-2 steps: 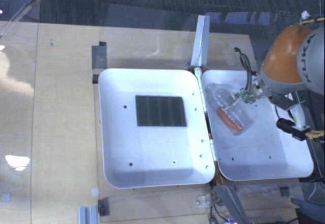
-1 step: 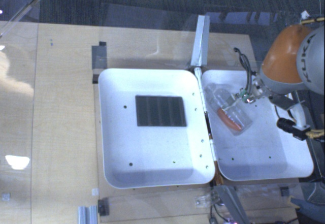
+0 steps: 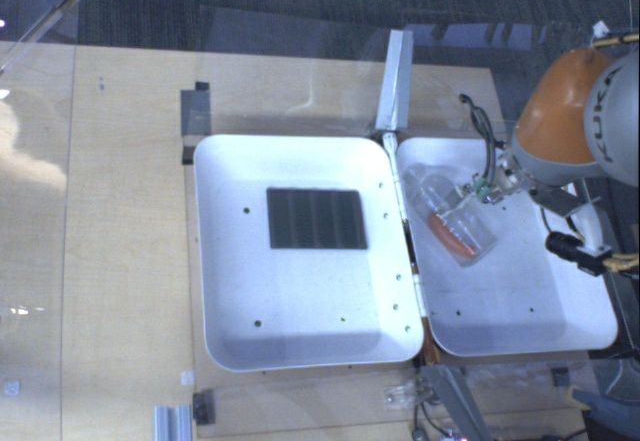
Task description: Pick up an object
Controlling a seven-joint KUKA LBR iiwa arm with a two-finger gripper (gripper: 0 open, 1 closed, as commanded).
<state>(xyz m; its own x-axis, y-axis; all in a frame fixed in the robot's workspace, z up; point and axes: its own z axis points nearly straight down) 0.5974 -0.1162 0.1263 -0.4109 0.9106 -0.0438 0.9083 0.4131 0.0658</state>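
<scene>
A clear plastic container (image 3: 447, 201) lies on its side in the right bin (image 3: 530, 314), near that bin's left wall. An orange-red elongated object (image 3: 452, 236) shows at the container's lower end; whether it is inside or under the container I cannot tell. My gripper (image 3: 480, 191) reaches in from the right and sits low at the container's right edge, touching or nearly touching it. The grey arm with its orange band (image 3: 560, 114) rises behind it.
The left bin (image 3: 230, 319) bears a flat dark grey rectangle (image 3: 316, 219) at its middle. A metal divider post (image 3: 394, 79) stands behind the gap between the bins. Black cables (image 3: 575, 249) hang over the right bin's right side.
</scene>
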